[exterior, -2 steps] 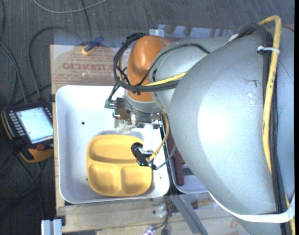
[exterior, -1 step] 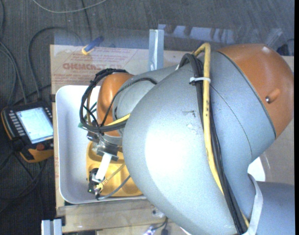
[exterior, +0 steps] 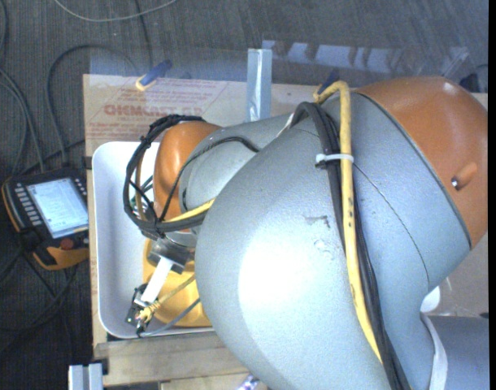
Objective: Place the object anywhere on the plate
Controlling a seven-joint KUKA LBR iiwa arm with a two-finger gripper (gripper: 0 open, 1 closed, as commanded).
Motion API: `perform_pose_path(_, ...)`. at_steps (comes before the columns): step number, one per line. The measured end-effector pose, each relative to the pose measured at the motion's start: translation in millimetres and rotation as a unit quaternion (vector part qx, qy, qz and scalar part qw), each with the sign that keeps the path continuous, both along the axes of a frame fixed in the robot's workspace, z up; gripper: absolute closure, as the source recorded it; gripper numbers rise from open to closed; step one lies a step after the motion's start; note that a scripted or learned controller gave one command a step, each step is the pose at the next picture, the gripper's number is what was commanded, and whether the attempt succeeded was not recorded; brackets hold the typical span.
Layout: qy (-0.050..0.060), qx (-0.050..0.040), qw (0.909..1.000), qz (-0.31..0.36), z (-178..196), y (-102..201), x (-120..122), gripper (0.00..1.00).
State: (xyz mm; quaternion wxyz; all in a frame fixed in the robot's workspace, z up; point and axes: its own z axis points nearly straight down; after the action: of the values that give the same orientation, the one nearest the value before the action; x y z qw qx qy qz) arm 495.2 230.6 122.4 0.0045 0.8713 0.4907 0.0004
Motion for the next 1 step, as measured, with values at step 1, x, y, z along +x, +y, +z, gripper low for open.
perform_pose_path(1, 0.008, -0.0001, 0.9970, 0.077, 29.1, -57.1, -12.3, 1.00)
